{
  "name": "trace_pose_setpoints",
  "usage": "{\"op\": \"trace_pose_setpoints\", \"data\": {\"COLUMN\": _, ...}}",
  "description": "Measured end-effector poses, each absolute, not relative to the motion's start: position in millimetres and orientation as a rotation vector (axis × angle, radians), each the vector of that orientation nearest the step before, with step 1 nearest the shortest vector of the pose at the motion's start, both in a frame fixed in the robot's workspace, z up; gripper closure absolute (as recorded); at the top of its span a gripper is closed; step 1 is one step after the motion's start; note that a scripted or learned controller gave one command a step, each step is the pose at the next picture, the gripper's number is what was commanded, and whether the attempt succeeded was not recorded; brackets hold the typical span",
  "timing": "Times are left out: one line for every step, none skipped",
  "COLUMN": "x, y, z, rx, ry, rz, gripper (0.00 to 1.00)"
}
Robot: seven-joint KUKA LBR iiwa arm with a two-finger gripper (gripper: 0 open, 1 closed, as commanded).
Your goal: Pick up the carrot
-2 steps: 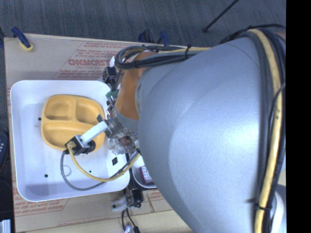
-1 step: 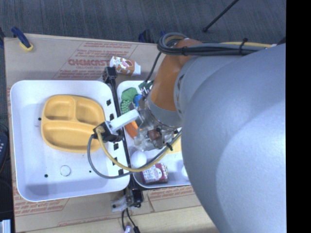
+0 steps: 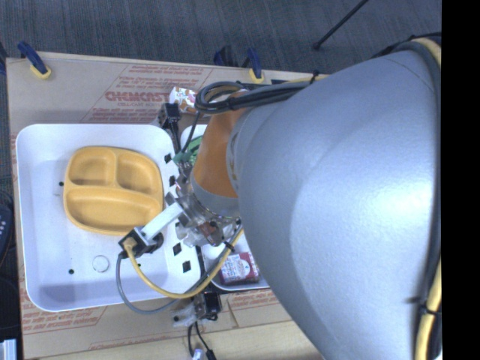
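Note:
My gripper [image 3: 204,232] hangs low over the left edge of the right bin [image 3: 225,282], near the wall shared with the left bin [image 3: 30,148]. The grey arm and its orange band [image 3: 214,163] cover most of the right bin. A small green piece [image 3: 193,147] peeks out beside the orange band; I cannot tell what it belongs to.
A yellow divided plate [image 3: 112,187] lies in the left bin. A red packet [image 3: 238,268] sits in the right bin just below the gripper. Yellow and grey cables [image 3: 150,280] loop from the wrist over the left bin's near right corner.

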State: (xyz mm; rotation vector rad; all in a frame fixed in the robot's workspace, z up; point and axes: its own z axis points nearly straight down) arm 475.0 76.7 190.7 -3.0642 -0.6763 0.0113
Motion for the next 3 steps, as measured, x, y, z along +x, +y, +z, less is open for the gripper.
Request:
{"op": "trace_pose_setpoints", "data": {"x": 476.2, "y": 15.8, "z": 276.7, "rx": -3.101, "ry": -0.483, "rz": 0.005, "gripper": 1.0}}
{"op": "trace_pose_setpoints", "data": {"x": 475.4, "y": 52.5, "z": 233.5, "rx": -3.082, "ry": -0.592, "rz": 0.01, "gripper": 1.0}}
{"op": "trace_pose_setpoints", "data": {"x": 476.2, "y": 42.4, "z": 270.0, "rx": -3.1, "ry": -0.486, "rz": 0.006, "gripper": 1.0}}
